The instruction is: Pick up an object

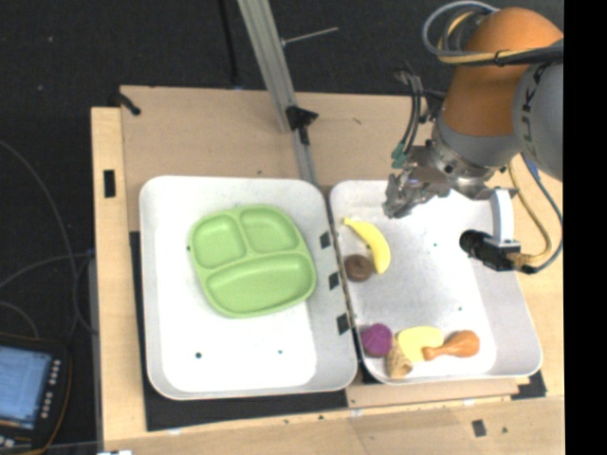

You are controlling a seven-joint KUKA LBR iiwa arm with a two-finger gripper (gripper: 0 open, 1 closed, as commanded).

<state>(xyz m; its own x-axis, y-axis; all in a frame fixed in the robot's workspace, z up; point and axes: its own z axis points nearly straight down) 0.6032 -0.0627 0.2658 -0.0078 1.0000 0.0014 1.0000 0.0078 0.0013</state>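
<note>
At the near rim of the right bin [512, 297] lies a cluster of small toys: a round purple piece [377, 338], a pale yellow wedge [418, 338] just beside it, a tan cone-like piece [398, 362] touching the wedge at the rim, and an orange drumstick-shaped piece [453, 346] lying flat with its thick end toward the right. Any of these could be the thing to pick up; none is between the fingers.

Further back, near the bin's left wall, a small brown ball [358, 267] sits touching the lower end of a yellow banana [371, 245], which is curved and lies at a slant, its upper tip pointing left.

In the left bin [171, 349], a green tray [252, 260] with three compartments lies flat, turned slightly, in the far half.

The gripper [402, 200] hangs over the far left corner of the right bin, just beyond the banana and apart from it. Its dark fingers point down and left; whether they are apart or together I cannot tell. Nothing shows between them. A black part [484, 246] juts from the arm [488, 83] over the bin's right side.

A grey pole [273, 69] rises at a slant behind the bins.
</note>
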